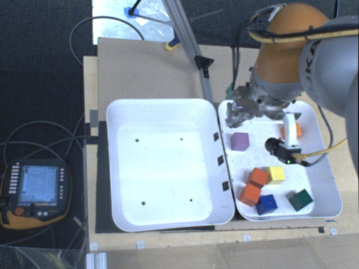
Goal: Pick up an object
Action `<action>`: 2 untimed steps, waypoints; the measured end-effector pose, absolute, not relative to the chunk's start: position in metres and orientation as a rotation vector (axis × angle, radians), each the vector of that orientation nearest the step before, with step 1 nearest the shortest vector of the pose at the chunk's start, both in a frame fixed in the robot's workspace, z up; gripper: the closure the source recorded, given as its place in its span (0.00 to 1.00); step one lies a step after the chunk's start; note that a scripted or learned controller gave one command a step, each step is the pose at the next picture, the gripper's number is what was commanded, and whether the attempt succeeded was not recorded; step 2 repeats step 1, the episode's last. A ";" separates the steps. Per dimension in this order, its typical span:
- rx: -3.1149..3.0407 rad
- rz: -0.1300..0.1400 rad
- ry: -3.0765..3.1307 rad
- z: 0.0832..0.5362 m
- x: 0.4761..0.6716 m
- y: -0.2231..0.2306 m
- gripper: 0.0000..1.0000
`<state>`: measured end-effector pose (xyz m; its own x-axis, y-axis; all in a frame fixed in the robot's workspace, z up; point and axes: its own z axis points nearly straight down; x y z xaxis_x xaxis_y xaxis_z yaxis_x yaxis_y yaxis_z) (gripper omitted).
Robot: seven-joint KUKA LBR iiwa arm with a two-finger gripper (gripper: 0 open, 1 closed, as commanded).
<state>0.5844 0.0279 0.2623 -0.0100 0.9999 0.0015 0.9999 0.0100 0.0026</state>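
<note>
My gripper hangs over the back left part of the right bin, just above and behind a purple block. Nothing shows between its fingers. Toward the bin's front lie two orange blocks, a yellow block, a blue block and a green block. An orange and white piece sits at the bin's back right, partly under the arm.
The left bin lies beside the right one, with a divider with black clips between them. A metal pole slants in from the back. A teach pendant rests at the far left. A black cable plug hangs off the arm.
</note>
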 end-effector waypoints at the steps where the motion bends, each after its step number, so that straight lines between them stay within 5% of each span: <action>1: 2.210 0.004 2.235 0.248 0.589 0.087 1.00; 2: 2.210 0.004 2.235 0.248 0.589 0.087 1.00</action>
